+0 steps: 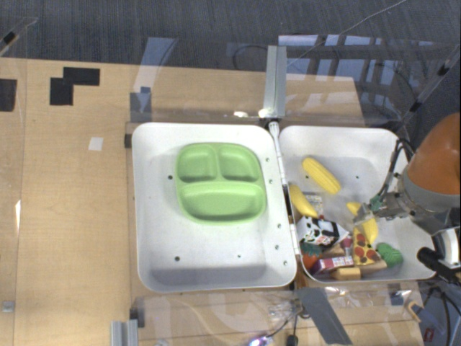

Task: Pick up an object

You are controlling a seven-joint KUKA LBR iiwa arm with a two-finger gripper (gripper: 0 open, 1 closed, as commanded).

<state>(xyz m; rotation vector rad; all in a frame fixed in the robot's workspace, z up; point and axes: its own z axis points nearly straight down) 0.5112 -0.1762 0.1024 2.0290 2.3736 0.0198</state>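
Toys [338,244] crowd the right bin's [360,141] near side; we see the gripper [376,206] above them, grip state unclear.

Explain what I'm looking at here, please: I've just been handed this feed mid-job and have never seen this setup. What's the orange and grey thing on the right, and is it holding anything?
This is one fixed camera above a wooden bench, looking down at a slant. The orange and grey shape at the right edge is the robot arm, reaching in from that side. At its end is the tool, low over the right bin.

Two shallow white bins sit side by side. The left bin holds a green divided plate. The right bin holds small toy foods: a corn cob, a banana, a yellow piece beside the tool, a pizza slice, something green, and a heap of others near the front wall.

Whether the tool holds anything can't be judged here; its tip is too small and blurred.
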